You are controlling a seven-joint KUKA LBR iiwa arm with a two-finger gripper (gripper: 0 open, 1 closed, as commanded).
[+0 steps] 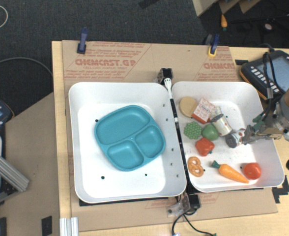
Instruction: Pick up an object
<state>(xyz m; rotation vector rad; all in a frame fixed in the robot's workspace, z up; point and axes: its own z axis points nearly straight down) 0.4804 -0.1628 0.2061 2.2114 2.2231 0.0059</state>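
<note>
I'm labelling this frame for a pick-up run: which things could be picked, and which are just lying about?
Belonging to the job:
end effector
right bin holding the carrot, tomato, pretzel, red pepper, green ball, red-and-white carton

Just lying about:
teal divided plate in the left bin
blue clamp
yellow clamp

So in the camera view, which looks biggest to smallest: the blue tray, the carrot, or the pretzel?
1. Teal plastic divided tray, far the biggest.
2. Orange toy carrot with a green top.
3. Small brown toy pretzel, a bit smaller than the carrot.
</note>
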